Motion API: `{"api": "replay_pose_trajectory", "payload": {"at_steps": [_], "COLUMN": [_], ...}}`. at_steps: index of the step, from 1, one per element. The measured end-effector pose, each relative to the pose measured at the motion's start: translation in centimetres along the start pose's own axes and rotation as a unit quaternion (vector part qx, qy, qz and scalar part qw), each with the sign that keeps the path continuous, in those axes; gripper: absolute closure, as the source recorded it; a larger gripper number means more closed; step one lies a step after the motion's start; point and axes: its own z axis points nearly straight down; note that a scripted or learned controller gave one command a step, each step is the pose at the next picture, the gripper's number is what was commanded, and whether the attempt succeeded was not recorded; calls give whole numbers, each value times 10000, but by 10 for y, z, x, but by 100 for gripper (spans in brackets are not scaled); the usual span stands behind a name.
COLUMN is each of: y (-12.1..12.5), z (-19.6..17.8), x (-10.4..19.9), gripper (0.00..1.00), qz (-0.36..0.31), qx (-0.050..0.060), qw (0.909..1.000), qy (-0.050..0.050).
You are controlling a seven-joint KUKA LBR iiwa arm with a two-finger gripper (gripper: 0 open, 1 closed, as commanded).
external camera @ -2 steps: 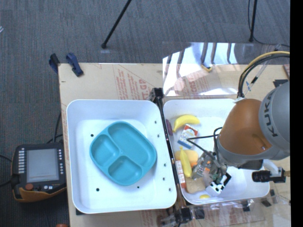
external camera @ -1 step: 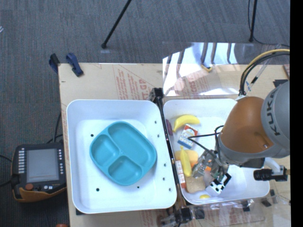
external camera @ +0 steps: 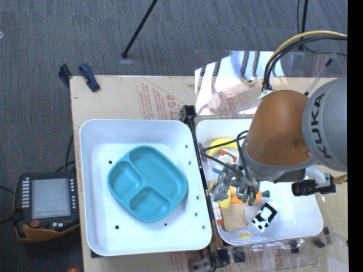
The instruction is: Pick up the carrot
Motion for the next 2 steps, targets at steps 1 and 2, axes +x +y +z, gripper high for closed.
{"api": "replay_pose_trajectory", "payload": {"at_steps": [1,2], "y": [-25,68], "z": [-37,-19], "x": [6,39], "gripper": [100,100], "qz": [1759,1710], "qx": [37,40], "qw": [9844,9852], "qy": [24,38]}}
